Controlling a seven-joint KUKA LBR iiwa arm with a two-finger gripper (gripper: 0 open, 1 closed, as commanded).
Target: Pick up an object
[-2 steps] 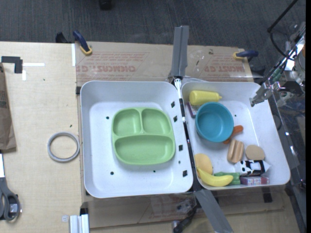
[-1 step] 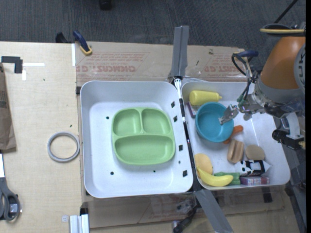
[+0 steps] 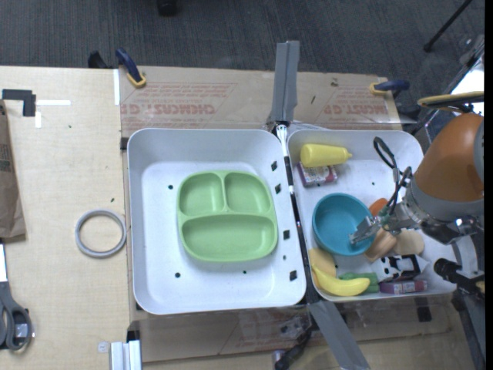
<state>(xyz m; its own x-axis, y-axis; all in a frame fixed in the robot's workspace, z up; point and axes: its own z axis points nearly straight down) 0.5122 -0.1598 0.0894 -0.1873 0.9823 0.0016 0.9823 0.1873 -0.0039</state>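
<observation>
Beside curved banana (image 3: pixel 337 278), round glossy blue bowl (image 3: pixel 340 223).

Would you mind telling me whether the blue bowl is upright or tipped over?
Upright: the blue bowl shows its open mouth and inside to the overhead camera, in the right bin.

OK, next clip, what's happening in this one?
A grey arm with an orange band reaches in from the right over the right bin, its gripper down at the near rim of a blue bowl. Around it lie a banana, a yellow bottle and other small items. Whether anything is grasped cannot be told. The left bin holds a green divided plate.
</observation>
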